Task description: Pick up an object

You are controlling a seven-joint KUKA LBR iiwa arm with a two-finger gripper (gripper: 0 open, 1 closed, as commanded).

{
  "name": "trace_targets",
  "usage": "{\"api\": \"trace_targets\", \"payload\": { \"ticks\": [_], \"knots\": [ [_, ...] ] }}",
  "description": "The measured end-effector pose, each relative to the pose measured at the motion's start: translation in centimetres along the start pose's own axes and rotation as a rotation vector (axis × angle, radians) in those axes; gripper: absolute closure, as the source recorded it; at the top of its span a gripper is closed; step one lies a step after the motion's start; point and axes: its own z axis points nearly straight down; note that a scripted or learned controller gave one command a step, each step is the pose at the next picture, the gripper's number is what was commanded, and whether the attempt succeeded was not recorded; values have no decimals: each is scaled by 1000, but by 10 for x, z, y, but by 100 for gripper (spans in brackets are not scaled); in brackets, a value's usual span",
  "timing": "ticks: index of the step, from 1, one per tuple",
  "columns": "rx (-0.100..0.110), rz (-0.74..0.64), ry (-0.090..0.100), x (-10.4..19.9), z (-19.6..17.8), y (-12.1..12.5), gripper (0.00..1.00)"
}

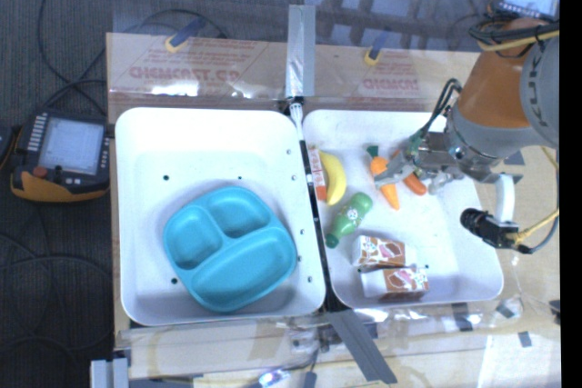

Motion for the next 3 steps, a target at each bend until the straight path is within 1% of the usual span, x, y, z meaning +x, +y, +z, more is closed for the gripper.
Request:
{"api": "trace_targets", "payload": {
  "ticks": [1, 2, 3],
  "knots": [
    [-13, -9, -4, 12, 98, 35, 0],
    [-14, -11, -2, 12, 88, 37, 100],
    [-15, 66, -6, 32, 97, 36, 100]
  ]
}}
